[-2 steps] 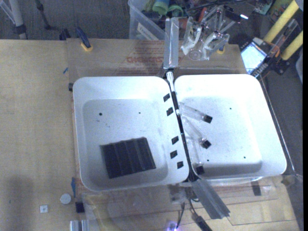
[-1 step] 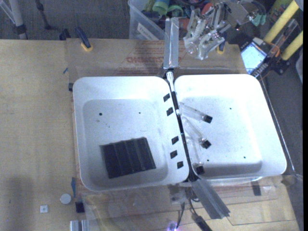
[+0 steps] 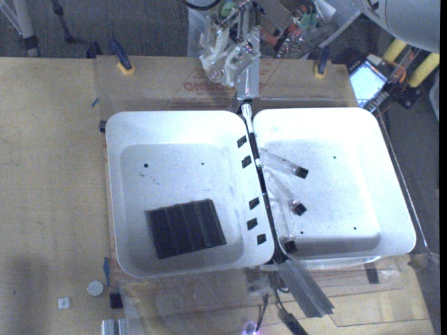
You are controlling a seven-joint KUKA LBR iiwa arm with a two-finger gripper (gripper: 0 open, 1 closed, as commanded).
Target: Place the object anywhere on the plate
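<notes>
The black ribbed plate [image 3: 186, 227] lies in the near part of the left bin [image 3: 126, 138]. To the right of the plate, in the right bin [image 3: 349, 138], lie clear, black-tipped objects [image 3: 283, 165]. Beyond the plate, the gripper [image 3: 234, 56] hangs over the worktop [image 3: 49, 152]; I cannot tell how its jaws stand.

arm shell [image 3: 391, 5], top right: part of big dark letters, looks like "KU" (cut off by the frame) | clear sheet [image 3: 209, 86] behind the bins: faint reddish print, too blurry to read
</notes>
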